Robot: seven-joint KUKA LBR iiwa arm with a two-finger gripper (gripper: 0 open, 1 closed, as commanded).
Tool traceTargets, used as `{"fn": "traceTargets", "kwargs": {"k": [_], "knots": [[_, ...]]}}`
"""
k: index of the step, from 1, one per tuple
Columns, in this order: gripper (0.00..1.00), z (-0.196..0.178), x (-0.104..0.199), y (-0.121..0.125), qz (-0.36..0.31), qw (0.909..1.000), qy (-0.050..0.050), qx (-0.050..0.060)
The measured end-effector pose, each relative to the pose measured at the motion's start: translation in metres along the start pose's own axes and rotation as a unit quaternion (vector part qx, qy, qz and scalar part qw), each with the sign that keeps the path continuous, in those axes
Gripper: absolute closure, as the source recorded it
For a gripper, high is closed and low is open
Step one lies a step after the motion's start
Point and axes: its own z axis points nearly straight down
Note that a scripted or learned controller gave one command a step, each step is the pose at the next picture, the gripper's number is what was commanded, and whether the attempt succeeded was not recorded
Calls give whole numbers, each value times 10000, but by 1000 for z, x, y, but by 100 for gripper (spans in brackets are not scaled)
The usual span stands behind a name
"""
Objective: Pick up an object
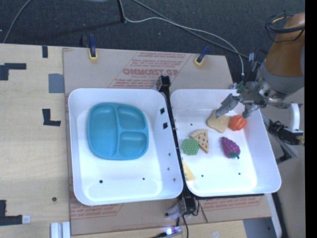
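The right bin holds several toy foods: a tan bread-like piece, an orange-red pepper, purple grapes, a pizza slice, a green round piece and a yellow piece by the left wall. My gripper hangs over the bin's upper right, open. One finger reaches toward the tan piece, the other sits above the pepper. Nothing is between the fingers.
The left bin carries a blue divided plate. A black divider strip runs between the bins. Cables trail across the dark floor behind the bench. The arm's body stands at the right.
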Motion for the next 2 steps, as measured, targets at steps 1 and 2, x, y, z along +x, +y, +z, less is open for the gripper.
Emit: {"fn": "traceTargets", "kwargs": {"k": [1,2], "knots": [[100,-10,1,0,-9,10000,0,3],[100,-198,-53,59,4,9999,-41,-99]]}}
